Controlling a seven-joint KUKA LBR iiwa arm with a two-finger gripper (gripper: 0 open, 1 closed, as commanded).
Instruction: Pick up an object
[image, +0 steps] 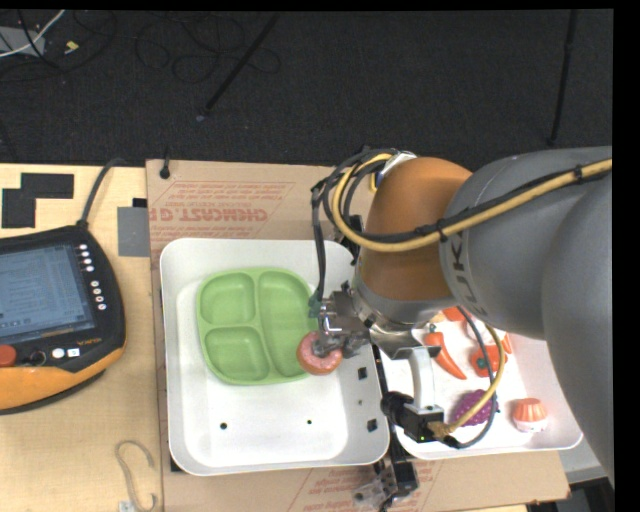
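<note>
Gripper (328, 335) over left bin (190, 420), at tray's right edge.
We see a pink donut (318, 356) touching the green tray (250, 325) directly under it; finger state: we cannot tell.

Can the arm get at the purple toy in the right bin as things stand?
Probably, but not cleanly. The purple toy lies right under the arm's wrist, with cables looped over it and the orange pieces close by. The end effector sits over at the pink object.
</note>
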